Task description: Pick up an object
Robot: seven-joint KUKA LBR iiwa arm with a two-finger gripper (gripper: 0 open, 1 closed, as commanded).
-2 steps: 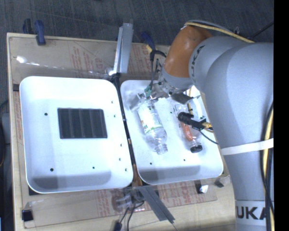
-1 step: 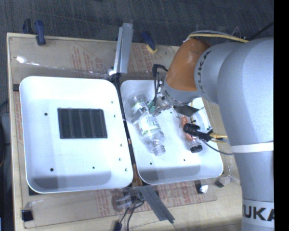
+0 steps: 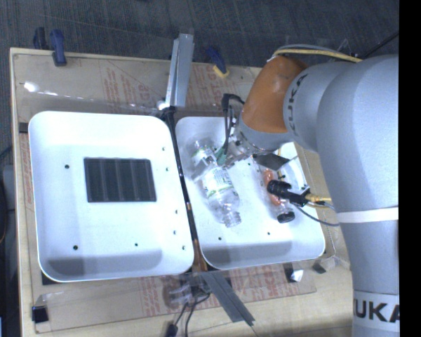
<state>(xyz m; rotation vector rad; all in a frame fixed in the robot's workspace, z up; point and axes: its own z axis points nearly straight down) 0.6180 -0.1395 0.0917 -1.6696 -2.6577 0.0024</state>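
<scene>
Midway across the right white bin [image 3: 305, 248] lies a clear crumpled plastic bottle [image 3: 221, 190]: likely light, slick, yielding; grasp its waist. Whether the gripper [image 3: 230, 154], toward the bin's far side, is open or closed cannot be told.

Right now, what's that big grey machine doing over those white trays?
A grey robot arm reaches in from the right over the right-hand bin. Its claw is low among the clear plastic bottles lying there, apparently going for one. From this angle I cannot tell whether it has hold of anything. The left-hand bin has a dark ribbed panel on its floor.
</scene>
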